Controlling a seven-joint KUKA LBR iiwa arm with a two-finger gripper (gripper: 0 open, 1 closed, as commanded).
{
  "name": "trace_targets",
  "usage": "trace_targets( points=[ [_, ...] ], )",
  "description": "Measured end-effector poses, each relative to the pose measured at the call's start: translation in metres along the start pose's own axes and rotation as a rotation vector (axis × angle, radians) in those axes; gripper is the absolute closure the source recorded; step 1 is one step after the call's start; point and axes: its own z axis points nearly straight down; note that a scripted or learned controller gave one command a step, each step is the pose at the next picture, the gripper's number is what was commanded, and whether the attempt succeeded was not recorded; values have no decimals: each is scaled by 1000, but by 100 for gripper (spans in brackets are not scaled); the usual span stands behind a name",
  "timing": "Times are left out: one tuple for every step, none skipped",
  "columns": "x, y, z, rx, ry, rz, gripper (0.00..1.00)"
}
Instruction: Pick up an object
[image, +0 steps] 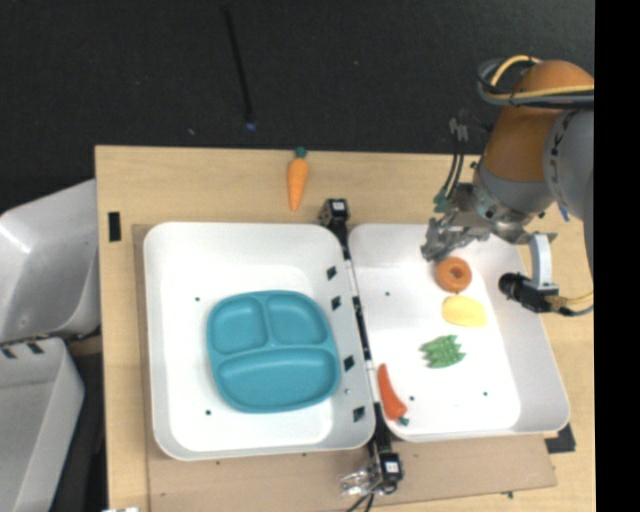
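Note:
In the right bin (500, 415) lie an orange ring-shaped piece (455, 274), a yellow lemon-like piece (464, 312), a green leafy piece (442, 351) and a red pepper (391, 392) by the bin's left wall. My gripper (443, 243) hangs over the bin's far side, just up and left of the orange ring. I see nothing between its fingers.
The left bin (180, 420) holds a teal divided plate (272, 350). A toy carrot (297, 180) lies on the wooden bench behind the bins. Black clips (333, 211) sit along the seam between the bins. A black cable fitting (527, 290) hangs by the right bin's right wall.

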Motion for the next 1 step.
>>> trace_targets(
  points=[
    [-2, 2, -54, 1, 0, -2, 100]
  ],
)
